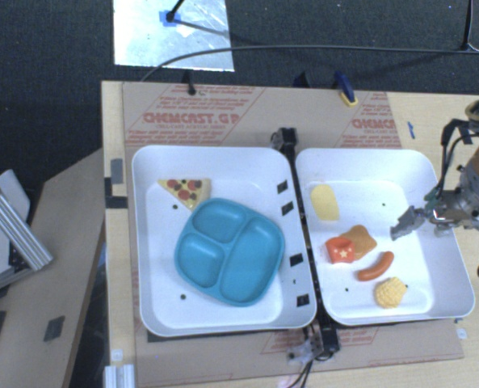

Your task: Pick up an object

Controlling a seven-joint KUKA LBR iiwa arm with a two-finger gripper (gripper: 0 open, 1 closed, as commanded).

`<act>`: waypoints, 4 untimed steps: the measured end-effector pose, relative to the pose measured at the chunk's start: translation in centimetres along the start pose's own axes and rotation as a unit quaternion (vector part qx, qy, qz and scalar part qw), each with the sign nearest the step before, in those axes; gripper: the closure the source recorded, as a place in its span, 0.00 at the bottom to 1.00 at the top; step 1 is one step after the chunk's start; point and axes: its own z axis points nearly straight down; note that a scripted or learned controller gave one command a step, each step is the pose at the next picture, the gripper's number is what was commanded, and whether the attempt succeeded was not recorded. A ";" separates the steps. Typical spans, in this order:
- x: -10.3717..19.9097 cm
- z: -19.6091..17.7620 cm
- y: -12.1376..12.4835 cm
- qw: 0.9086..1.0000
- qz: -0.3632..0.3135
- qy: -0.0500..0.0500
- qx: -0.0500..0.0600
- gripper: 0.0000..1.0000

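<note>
Sausage (375,266): smooth red cylinder, right bin (445,241); fingers (402,226) state unclear.

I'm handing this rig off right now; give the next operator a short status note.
Gripper: over the right bin, near its right side, holding nothing visible.
Right bin: yellow slice, tomato piece on a brown piece, sausage, yellow corn.
Left bin: blue divided plate, pizza slice.
Done: nothing lifted.
Left: the pick itself; the sausage lies closest.
</note>
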 end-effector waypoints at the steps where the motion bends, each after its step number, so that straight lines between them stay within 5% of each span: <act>1: 0.0 -0.6 0.3 1.000 -0.002 -0.001 -0.006 0.00; 4: -1.3 13.1 1.4 1.000 0.000 -0.001 -0.005 0.00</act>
